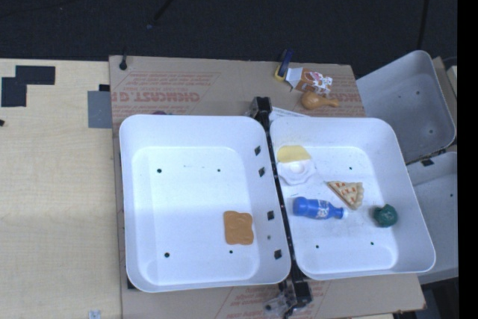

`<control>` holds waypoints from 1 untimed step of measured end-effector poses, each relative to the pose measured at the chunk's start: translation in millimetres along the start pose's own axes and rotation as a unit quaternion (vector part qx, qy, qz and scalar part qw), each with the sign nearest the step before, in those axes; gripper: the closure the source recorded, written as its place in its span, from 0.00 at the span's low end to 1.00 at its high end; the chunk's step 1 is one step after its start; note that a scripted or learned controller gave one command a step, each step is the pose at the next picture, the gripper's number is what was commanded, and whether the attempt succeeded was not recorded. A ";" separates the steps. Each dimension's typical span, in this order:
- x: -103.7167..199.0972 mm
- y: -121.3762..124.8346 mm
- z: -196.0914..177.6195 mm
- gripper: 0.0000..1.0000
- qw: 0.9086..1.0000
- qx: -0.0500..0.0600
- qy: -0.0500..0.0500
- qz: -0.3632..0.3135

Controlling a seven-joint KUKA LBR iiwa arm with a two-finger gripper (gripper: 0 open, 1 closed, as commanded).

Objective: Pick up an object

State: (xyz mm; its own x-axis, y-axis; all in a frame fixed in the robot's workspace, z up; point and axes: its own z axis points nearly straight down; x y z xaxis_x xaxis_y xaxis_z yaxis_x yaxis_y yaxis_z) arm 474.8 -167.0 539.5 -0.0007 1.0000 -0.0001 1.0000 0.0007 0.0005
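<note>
At the far left lies the pale wooden bench (52, 190), marked with two black patches and one grey square. On it sits one sheet of brown cardboard (187, 90) with red print, and on this stand two shallow white bins, touching along their inner rims. The left bin (142, 160) holds one thing: a flat orange-brown piece like toast (238, 228), lying toward the near right part of its floor, close to the shared wall. The right bin (403, 250) holds five things that could be picked. Near its far left corner a yellow piece (293, 154) touches a white rounded piece (296, 171) just in front of it. One blue bottle (319, 209) with a white cap lies on its side near the middle of the floor. One pizza-slice toy (346, 193) lies just beyond the bottle's cap end, and one dark green round object (385, 216) sits apart toward the right wall. Behind the right bin, on the cardboard, are three more things close together: a blue and yellow item (283, 66), a red and white packet (317, 78) and an orange drumstick-shaped piece (320, 100). Furthest right stands a grey tilted panel (407, 97). Whether the gripper is open or closed cannot be told.
</note>
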 end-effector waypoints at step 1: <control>4.2 1.1 1.9 1.00 1.000 0.001 0.000 0.000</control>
State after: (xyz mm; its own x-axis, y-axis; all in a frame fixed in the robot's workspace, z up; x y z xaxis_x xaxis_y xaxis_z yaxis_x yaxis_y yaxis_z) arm 476.0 -162.8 537.6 -0.0002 1.0000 0.0004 1.0000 0.0002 -0.0020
